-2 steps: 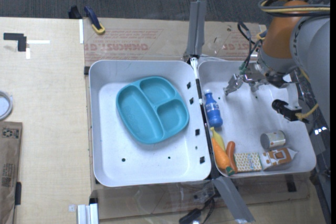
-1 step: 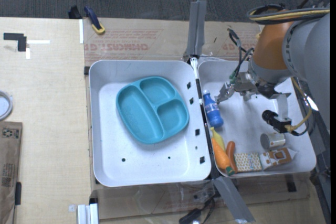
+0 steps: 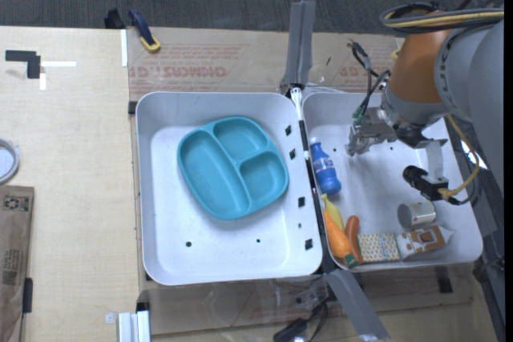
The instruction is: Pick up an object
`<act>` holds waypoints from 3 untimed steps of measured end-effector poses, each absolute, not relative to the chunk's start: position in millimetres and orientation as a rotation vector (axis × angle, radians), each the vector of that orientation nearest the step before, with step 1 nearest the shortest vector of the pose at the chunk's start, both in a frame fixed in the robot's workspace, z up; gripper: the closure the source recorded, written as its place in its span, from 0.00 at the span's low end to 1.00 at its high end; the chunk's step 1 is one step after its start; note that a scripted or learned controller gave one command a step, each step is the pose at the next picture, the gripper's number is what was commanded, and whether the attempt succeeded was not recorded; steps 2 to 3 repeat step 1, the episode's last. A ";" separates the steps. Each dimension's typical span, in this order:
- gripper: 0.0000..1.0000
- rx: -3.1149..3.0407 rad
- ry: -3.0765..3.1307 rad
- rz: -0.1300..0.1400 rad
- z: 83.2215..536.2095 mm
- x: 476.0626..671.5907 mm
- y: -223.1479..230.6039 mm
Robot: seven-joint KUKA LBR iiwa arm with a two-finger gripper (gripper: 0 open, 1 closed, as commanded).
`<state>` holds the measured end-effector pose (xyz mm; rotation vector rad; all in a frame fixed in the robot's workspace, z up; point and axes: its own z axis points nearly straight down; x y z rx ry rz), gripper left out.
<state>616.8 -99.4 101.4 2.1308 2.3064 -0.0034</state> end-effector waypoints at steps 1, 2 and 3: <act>0.00 2.131 2.306 -0.003 101.4 616.7 -99.4; 0.00 2.131 2.306 -0.003 101.4 616.7 -99.4; 0.00 2.131 2.306 -0.003 101.4 616.7 -99.4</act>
